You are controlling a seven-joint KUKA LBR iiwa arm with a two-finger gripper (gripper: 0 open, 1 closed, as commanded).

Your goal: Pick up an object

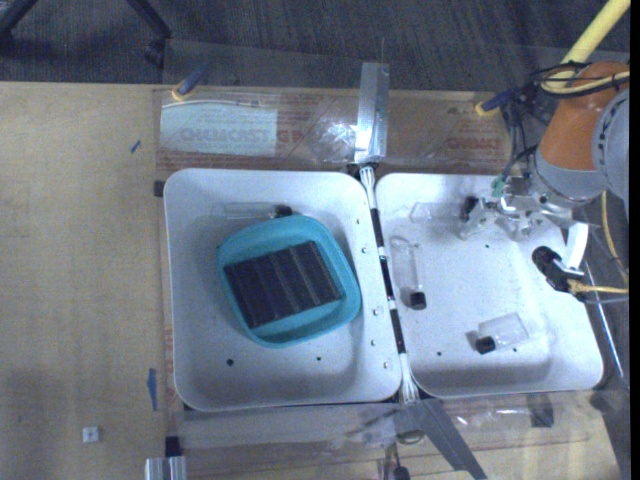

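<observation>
My gripper hangs over the far right part of the right bin, below the orange-banded wrist. Its silver fingers look spread, with nothing between them. A clear plastic tube with a black cap lies near that bin's left wall, left of the gripper. A second small clear piece with a black end rests toward the near right side. In the left bin sits a blue tub with a dark ridged insert. Behind it lies another clear tube.
A metal divider bracket stands behind the seam between the bins. Taped plastic sheeting covers the bench behind them. Cables and a black plug hang at the right bin's right wall. A yellow pole crosses the top right corner.
</observation>
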